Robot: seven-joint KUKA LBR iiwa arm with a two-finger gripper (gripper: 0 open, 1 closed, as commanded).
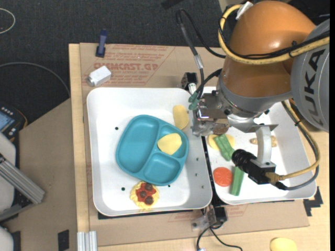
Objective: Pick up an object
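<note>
Right bin (pixel 301 195): cucumber (pixel 224 146) (green) below hand (pixel 209 120)

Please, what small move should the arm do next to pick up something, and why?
Probably lower straight down. The gripper hangs at the inner edge of the right bin, just above the green stick. That is the nearest thing, and nothing is seen between the gripper's parts yet, so a short descent seems the sensible step.

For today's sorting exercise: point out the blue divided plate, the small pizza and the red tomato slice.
blue divided plate (pixel 137 143), camera view, bare left compartment.
small pizza (pixel 145 194), camera view, its middle.
red tomato slice (pixel 222 176), camera view, its top face.
</note>
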